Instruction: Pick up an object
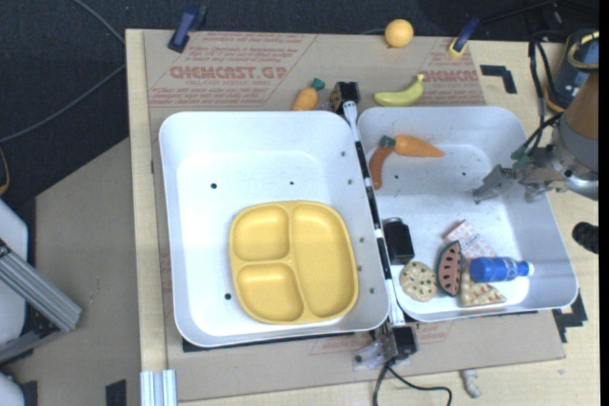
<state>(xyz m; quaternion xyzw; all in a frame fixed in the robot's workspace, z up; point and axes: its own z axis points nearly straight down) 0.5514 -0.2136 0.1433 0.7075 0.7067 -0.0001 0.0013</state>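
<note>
We see the pincer (pixel 497 185) spread apart and gripping nothing over the right bin (pixel 476 124), near the toy carrot (pixel 411 146) at the bin's back, which we judge light, rigid and smooth, best taken across its thick orange middle.

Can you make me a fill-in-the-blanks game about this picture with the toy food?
1. The yellow divided plate lies in the ____ bin.
2. The toy carrot lies in the ____ bin.
3. The plate has ____ compartments.
4. The toy banana lies on the bench, ____ the bins.

Missing words: left; right; three; outside
</note>
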